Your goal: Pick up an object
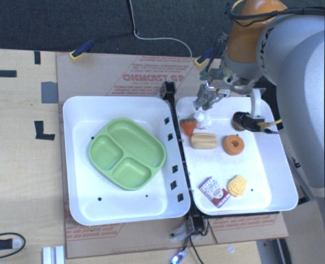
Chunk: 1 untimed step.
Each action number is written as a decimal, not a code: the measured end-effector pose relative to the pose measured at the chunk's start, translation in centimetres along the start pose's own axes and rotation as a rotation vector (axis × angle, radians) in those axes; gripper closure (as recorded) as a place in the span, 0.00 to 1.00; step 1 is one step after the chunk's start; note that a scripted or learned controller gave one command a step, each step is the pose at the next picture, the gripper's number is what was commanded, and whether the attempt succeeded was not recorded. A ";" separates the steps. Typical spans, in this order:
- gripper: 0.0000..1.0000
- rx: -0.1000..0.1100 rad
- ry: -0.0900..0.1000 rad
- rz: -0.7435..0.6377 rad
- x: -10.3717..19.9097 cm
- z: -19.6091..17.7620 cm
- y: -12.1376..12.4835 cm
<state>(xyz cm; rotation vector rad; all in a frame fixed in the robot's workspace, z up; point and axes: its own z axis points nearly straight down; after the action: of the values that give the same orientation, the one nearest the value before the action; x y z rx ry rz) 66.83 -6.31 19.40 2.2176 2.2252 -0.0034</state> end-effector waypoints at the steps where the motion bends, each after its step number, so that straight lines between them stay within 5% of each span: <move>1: 1.00 0.001 -0.001 -0.001 0.0 -1.0 0.0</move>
<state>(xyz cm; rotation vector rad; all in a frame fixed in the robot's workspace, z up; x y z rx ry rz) 66.84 -6.26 20.35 2.2165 2.2265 -0.0049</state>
